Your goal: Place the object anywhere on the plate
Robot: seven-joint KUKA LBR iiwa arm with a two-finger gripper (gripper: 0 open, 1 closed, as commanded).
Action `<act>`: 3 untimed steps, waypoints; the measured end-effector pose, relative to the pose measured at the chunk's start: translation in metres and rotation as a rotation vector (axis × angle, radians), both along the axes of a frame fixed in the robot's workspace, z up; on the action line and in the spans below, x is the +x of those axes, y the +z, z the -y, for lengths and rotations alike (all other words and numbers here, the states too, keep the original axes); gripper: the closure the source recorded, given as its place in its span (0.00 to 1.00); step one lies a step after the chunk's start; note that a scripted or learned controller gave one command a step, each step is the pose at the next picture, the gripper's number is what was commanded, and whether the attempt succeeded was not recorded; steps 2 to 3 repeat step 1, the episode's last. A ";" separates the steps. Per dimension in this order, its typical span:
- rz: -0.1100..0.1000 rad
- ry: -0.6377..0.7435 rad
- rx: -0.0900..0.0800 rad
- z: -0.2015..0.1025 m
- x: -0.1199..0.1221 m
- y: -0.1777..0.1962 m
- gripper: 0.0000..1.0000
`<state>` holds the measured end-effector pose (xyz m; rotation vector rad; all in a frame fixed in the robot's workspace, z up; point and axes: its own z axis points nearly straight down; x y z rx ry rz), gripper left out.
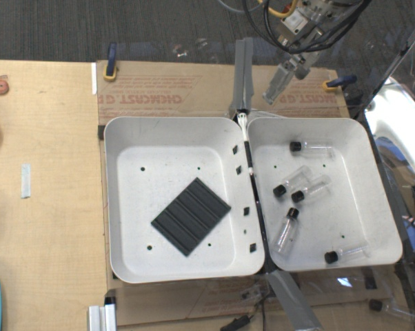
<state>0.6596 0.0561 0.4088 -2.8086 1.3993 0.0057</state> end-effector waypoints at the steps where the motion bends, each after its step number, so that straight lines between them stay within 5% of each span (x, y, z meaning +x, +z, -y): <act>1: 0.000 0.000 0.000 0.000 0.000 0.000 0.00; 3: 0.000 0.000 0.000 0.000 0.000 0.000 0.00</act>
